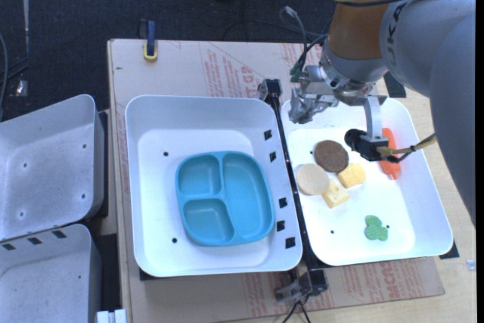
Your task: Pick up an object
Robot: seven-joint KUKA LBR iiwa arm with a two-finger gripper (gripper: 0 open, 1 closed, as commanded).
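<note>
- Grey arm with an orange band, entering from the right. Its end effector (302, 108) hangs over the far left corner of the right bin (414, 202), close to the wall shared by the two bins. Its spread cannot be told at this angle, and nothing is seen held in it.
- Brown disc (330, 156): flat and round, on the right bin's floor. It is the nearest item, just toward the camera and slightly right of the end effector, clear of it.
- Beige disc (311, 179): round and pale, almost straight toward the camera from the end effector, beyond the brown disc and touching its lower left edge.
- Yellow cube (352, 176): nearer the camera and to the right of the end effector, beside the brown disc's lower right.
- Second yellow cube (335, 196): further toward the camera again, against the beige disc.
- Orange piece (390, 163): elongated, well to the right of the end effector, partly hidden by robot hardware.
- Green piece (374, 228): small and knobbly, the item farthest from the end effector, near the front of the right bin.
- Left bin (151, 125): to the end effector's left, holding a blue divided tray (224, 197).
- Bench (197, 64): a tan board under both bins.
</note>
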